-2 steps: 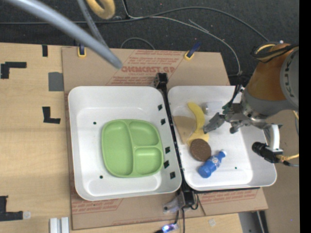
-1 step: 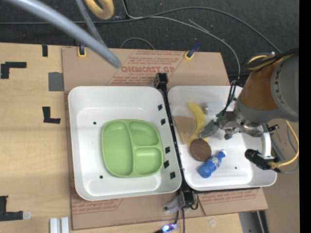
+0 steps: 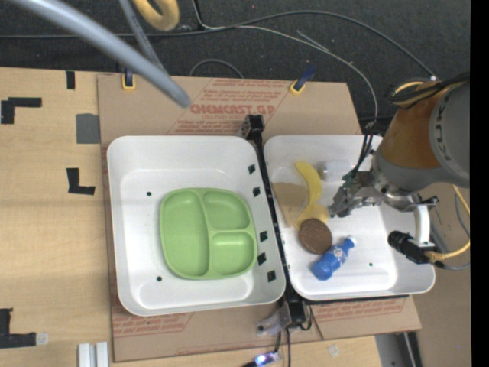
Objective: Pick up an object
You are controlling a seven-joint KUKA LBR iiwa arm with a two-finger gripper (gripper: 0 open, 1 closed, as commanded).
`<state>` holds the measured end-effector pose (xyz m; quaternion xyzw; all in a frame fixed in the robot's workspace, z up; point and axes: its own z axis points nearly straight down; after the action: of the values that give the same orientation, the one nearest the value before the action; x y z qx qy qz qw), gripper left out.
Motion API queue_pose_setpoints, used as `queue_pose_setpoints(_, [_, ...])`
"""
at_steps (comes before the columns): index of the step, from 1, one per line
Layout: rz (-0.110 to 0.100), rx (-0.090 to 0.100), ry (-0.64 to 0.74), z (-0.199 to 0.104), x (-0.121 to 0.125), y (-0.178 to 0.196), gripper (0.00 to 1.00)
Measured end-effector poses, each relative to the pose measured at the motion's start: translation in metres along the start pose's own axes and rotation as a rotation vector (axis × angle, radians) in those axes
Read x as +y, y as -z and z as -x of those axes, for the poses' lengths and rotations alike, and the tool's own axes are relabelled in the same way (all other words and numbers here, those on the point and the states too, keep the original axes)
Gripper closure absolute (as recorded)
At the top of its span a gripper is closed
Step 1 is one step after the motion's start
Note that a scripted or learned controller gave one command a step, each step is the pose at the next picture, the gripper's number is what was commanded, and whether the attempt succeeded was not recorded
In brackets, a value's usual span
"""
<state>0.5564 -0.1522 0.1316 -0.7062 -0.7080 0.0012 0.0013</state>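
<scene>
The gripper (image 3: 341, 203) is hanging low over the right bin (image 3: 405, 281), close to that bin's middle, with the grey arm (image 3: 428, 147) and its orange band reaching in over the bin's right edge. Whether anything is caught in the gripper cannot be told, since the dark metal parts are blurring together there. Just left of the gripper, a banana (image 3: 309, 189) is lying curved along the left half of the right bin, its lower end touching or nearly touching a round brown cookie-like object (image 3: 314, 235). Beside the banana, toward the bin's left wall, a flat tan piece (image 3: 286, 201) is resting on the floor. A small blue bottle (image 3: 331, 260) is lying tilted near the bin's front edge, just right of the brown object and apart from the gripper. The banana is sitting closest to the gripper, with the brown object just below it crowding that side. In the left bin (image 3: 122, 205), a green divided plate (image 3: 207, 232) is lying flat in the middle, well apart from the gripper. Both bins are sitting side by side on a cardboard sheet (image 3: 229, 105) that is covering the bench (image 3: 46, 228).
</scene>
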Motion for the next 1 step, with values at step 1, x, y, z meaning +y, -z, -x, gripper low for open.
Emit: queue_pose_setpoints(1, [0.007, -0.001, -0.001, -0.009, -0.004, 0.0563, 1.0])
